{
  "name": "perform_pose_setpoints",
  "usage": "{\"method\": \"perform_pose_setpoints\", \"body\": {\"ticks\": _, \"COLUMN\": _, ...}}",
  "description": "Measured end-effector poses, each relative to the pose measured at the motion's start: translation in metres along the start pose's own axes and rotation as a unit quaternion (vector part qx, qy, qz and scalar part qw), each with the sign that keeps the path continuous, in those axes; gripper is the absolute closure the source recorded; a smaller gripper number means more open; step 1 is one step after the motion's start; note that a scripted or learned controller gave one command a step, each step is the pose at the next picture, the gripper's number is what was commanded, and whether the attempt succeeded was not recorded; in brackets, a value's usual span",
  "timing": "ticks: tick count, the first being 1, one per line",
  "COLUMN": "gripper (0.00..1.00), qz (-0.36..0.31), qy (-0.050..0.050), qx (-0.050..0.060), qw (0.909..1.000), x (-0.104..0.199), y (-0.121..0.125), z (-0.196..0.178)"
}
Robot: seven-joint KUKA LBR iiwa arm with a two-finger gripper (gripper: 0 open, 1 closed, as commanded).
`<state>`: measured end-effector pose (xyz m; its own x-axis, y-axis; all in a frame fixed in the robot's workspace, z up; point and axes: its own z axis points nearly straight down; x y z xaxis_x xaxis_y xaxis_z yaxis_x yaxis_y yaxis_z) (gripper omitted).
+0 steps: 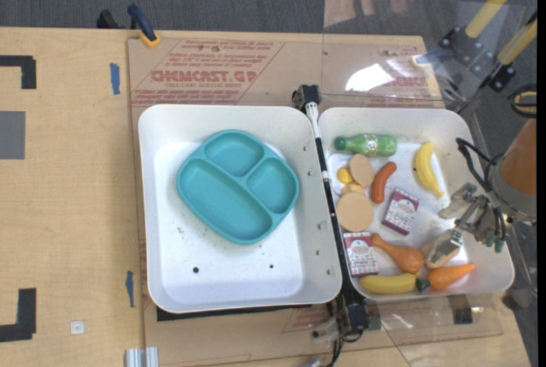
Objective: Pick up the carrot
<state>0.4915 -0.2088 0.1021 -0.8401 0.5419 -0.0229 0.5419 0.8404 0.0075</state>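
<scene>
The table (60,212) is bare tan board on its left side, with printed cardboard (213,71) under the bins; the red lettering on it is too blurred to read with certainty. The left bin (171,271) has wide open floor around a teal divided plate (239,186), which sits toward its upper middle. The right bin (503,271) is crowded, with little free room between items. The arm (522,165) is cut off at the frame's right edge. Its pincer (465,224) hangs low over the right bin's right side, and I cannot tell how wide it stands, as the metal parts blur together. The carrot (450,275) lies near the bin's lower right corner, just beside the lower tip of the pincer, close to the rim. A banana (388,283) lies along the bottom wall, another banana (427,169) nearer the top. A green bottle (367,143) lies on its side by the top wall. Two small cartons (399,212) bear labels too small to read.
</scene>
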Motion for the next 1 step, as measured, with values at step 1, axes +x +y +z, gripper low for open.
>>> {"method": "perform_pose_setpoints", "body": {"ticks": 1, "gripper": 0.0, "qz": -0.195, "qy": -0.007, "qx": -0.006, "qw": 0.9808, "x": -0.0093, "y": -0.0071, "z": -0.0002}}
